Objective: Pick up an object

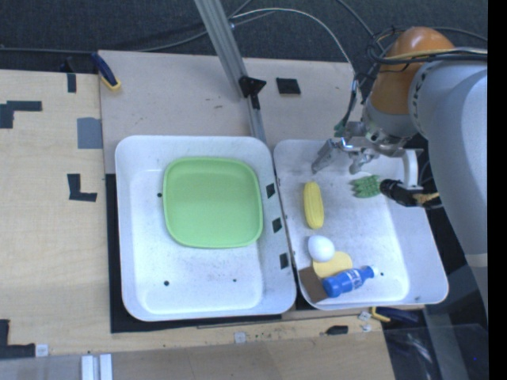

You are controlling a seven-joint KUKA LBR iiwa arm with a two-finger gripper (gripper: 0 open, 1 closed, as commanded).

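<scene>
Blue bottle (347, 281) nearest me. Gripper (342, 159) fingers spread wide, empty, above the bin; corn (314, 204) lies just below them.

Single fixed camera, high above the bench (47, 212), tilted down at a slant. Takes in both white bins: left bin (135, 291), right bin (420, 283). Arm (451, 93) enters from right.
</scene>
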